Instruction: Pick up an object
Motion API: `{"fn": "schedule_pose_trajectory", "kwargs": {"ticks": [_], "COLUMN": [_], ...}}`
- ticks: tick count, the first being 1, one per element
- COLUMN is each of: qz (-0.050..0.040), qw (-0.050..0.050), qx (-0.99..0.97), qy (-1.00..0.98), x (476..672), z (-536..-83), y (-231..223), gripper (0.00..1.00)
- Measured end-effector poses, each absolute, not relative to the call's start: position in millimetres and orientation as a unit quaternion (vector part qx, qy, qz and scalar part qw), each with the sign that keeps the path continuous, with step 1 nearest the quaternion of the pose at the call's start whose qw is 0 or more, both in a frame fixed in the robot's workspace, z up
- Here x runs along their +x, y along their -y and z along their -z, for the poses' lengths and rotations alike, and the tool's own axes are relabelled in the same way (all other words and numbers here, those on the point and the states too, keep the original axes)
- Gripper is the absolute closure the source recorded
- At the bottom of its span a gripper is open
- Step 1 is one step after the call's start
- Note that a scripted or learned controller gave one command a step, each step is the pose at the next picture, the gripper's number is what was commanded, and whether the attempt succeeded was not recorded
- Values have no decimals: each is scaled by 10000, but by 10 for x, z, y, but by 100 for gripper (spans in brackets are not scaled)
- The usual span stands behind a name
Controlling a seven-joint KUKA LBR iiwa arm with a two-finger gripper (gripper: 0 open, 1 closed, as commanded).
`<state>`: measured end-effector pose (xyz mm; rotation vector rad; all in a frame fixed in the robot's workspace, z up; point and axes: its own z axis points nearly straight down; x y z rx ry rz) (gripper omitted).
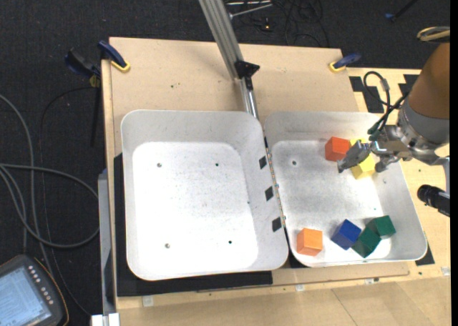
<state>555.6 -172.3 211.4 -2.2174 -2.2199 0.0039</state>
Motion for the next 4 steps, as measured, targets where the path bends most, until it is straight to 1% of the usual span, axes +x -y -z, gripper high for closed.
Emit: {"fn": "schedule_pose_trajectory", "kwargs": {"ticks": [1,2,3,4], "qz": [-2,-19,-15,3], "qw": [4,26,24,-10], "qx": [-7070,-7077,-7074,-7073], "qy": [7073,7065,7068,7070], "x": [5562,5492,5480,5498], "z": [-2136,-1552,-1013,-1149], "y": [1723,1791,1783,1790], "gripper": [0,0,0,100]}}
